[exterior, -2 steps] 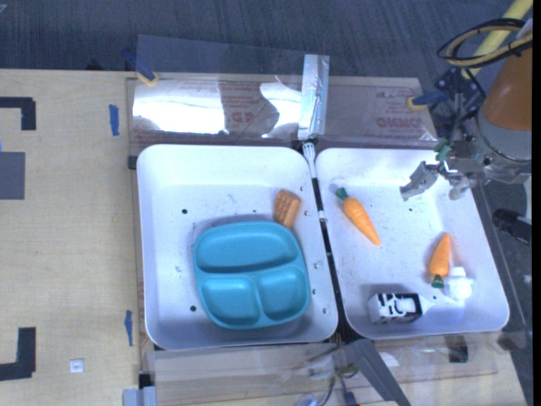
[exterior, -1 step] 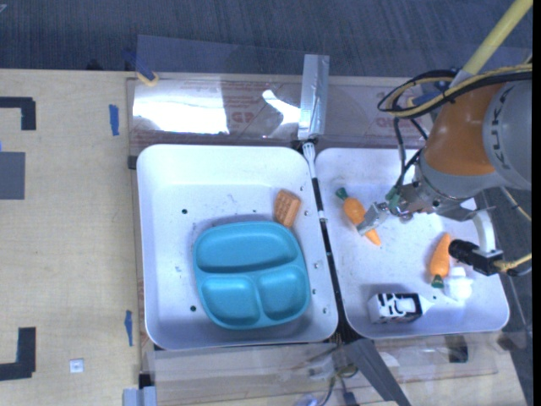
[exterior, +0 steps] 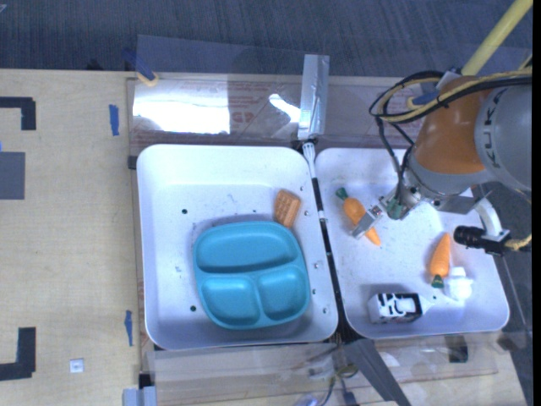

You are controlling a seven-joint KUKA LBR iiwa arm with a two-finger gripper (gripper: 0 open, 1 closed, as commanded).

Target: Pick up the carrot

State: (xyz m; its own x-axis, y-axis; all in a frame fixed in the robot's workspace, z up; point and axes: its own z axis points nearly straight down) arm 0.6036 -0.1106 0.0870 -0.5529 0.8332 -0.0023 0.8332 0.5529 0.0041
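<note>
Evidently poised for the grasp: end effector [exterior: 376,221] lowered onto carrot [exterior: 358,216] in right bin [exterior: 490,311]; finger state indiscernible; second carrot [exterior: 439,258] nearby.

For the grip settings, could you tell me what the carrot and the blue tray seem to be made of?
Carrot: probably moulded plastic, a toy; flat, even orange with a green stub.
Blue tray: likely plastic with a smooth, slightly glossy finish; uniform colour, rounded moulded compartments, soft highlights.

We see the grey arm with its orange band [exterior: 452,142] reaching in from the right, bent downward, its gripper [exterior: 382,214] pointing down and left, low.
</note>
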